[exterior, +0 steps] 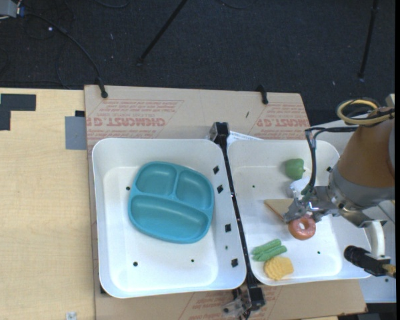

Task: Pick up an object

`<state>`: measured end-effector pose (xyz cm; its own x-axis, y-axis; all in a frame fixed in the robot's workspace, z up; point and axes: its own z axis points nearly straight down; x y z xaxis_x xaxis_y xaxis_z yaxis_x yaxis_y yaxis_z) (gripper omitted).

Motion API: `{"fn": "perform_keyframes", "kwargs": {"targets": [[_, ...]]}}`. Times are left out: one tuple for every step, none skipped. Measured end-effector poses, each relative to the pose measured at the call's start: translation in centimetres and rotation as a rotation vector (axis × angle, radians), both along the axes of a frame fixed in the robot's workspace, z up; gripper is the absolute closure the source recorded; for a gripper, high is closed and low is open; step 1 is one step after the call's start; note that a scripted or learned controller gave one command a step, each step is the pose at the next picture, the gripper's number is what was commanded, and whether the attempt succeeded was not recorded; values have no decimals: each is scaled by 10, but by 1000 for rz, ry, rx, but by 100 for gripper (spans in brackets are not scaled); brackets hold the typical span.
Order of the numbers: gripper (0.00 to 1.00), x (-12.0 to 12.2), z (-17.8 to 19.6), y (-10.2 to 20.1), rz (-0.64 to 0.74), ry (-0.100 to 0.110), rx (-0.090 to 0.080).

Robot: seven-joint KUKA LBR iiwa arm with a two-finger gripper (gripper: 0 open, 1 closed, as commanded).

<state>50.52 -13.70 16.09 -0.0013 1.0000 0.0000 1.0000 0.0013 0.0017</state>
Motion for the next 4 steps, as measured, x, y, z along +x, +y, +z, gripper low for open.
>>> {"fn": "perform_keyframes", "kwargs": {"targets": [[100, -2, 61, 5, 1, -1, 0], [100, -1, 112, 4, 1, 0, -1], [100, 9, 110, 58, 3, 4, 1], [100, 4, 107, 109, 3, 6, 2]]}}
